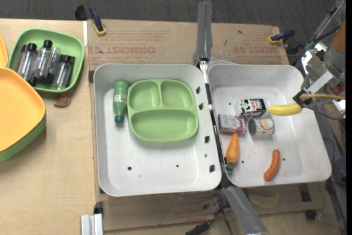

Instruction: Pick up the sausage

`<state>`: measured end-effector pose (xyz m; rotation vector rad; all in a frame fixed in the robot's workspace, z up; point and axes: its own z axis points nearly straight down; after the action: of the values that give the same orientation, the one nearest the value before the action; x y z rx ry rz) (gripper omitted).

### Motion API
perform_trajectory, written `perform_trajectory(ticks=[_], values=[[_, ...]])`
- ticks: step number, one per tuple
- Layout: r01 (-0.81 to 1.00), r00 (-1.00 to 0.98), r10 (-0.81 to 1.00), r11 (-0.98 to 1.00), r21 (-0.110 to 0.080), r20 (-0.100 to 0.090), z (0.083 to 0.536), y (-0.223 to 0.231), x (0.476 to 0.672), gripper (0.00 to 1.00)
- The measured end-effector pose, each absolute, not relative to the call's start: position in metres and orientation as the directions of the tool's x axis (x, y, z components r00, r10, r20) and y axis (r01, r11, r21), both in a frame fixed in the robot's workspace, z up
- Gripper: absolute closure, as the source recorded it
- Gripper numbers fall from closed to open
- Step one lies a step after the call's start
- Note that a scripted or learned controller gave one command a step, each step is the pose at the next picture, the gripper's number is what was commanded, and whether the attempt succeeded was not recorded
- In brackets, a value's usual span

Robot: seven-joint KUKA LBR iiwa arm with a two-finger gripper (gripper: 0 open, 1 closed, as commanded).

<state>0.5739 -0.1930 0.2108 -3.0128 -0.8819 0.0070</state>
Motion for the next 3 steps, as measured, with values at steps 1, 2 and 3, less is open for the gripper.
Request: perform_trajectory(ticks=[1,2,3], values=[[0.409,0.913,0.409,-0.913,-0.002,-0.005,0.204,-0.222,0.611,1.0],[0.635,0.773,0.635,-0.773,-0.005,-0.003,0.185,-0.222,0.579,1.0],[0.512,0.859,0.512,-0.859,-0.002,-0.003,0.206,-0.216,0.587,1.0]])
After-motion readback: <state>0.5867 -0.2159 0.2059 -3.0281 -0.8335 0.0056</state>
